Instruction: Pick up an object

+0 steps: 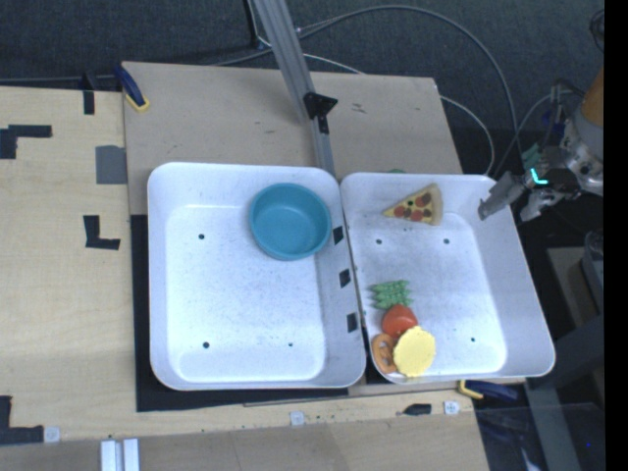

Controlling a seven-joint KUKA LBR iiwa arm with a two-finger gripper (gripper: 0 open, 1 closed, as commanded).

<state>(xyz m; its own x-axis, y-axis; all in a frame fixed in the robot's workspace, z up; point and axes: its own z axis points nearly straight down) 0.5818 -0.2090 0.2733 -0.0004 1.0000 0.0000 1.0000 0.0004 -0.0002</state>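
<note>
Pizza slice (415, 205), green toy (391, 291), tomato (399, 319), yellow piece (415, 350): right bin.

light: even, moderately bright overhead | glare: mild sheen on the two shallow white plastic bins (186, 361) | shadows: soft, faint under the round blue bowl (289, 221) | focus: slightly soft, grainy overall | edges: dark carpet dim; grey end effector (510, 196) blurred

Two white bins (177, 356) side by side on wood bench (59, 263); metal pole (285, 47) slants over rear.
</note>
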